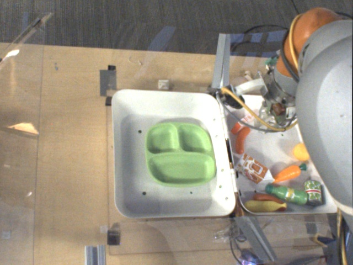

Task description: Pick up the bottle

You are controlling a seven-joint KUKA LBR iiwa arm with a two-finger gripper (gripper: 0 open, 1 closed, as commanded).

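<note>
Camera view, looking down at a slant on two white bins. The left bin holds one green divided tray with three compartments. The right bin holds the loose items: one green bottle lying on its side near the front wall, cap toward the tray side; one small green can just beside the bottle's base; one carrot just behind the bottle; one small carton nearer the middle; one red sausage-like piece toward the back; one yellow item partly hidden by the arm; and one banana-like piece with a red piece on it against the front wall, touching or nearly touching the bottle's neck.

The arm enters from the right, with its orange band at the top. The gripper hangs over the back of the right bin, well apart from the bottle; whether it is spread or pressed together cannot be told from here, as cables and housing cover it.

Step in hand, as judged: the approach. To do it well, the gripper should travel toward the front of the bin, turn so it closes across the bottle's narrow width, not along its length, and descend over the mid-body, clear of the can, the carrot and the yellow piece.
</note>
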